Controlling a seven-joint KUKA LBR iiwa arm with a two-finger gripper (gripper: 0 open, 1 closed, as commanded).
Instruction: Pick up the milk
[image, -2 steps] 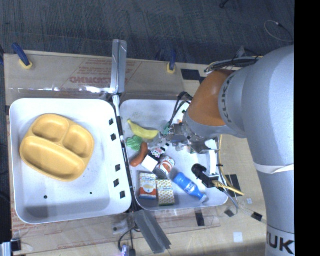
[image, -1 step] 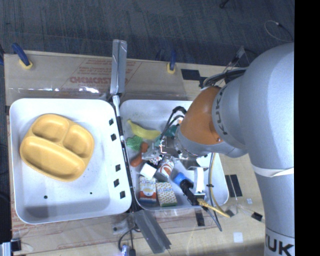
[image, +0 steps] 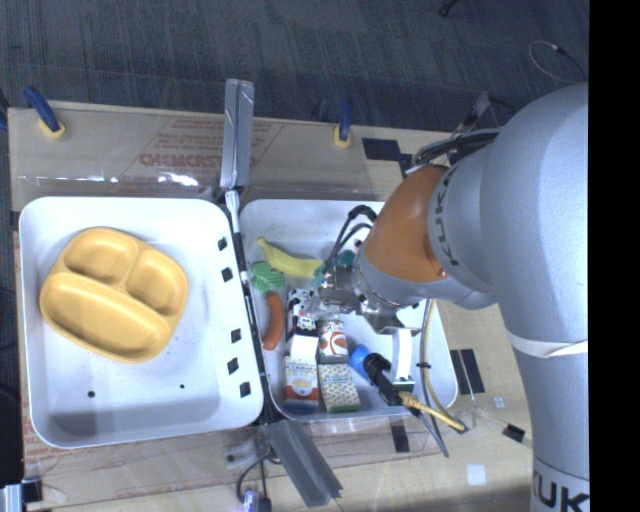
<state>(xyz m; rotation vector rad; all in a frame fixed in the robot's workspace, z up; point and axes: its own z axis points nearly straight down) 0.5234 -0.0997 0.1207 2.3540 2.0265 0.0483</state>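
Right bin (image: 450, 395), 6 to 7 o'clock, by the near wall: two small cartons stand side by side, touching. The left one, white with an orange lower face, is taken as the milk (image: 300, 372); its print is too small to read. The right one is a green carton (image: 339, 388). A third carton (image: 333, 343), white with a red mark, touches both on their 12 o'clock side. A blue piece (image: 357, 358) sits just beside it at 3 o'clock.

Gripper (image: 312, 304): over the bin's middle-left, just beyond the milk at its 12 o'clock, with a gap between them. Whether it is spread or closed cannot be told, since cables and housing crowd the spot.

Orange stick (image: 272, 320): 9 o'clock, along the left wall. Green toy (image: 265, 276) and banana (image: 288, 262): 10 o'clock, touching each other, near the gripper.

Arm (image: 540, 250): enters from 3 o'clock, with its orange band (image: 405, 235) over the bin's right half.

Left bin (image: 60, 425): yellow tray (image: 115, 292) with compartments, lying toward 10 o'clock.

Bench (image: 120, 150), far edge: one blue clamp (image: 45, 112) at 11 o'clock, a second clamp (image: 343, 130) at 12 o'clock
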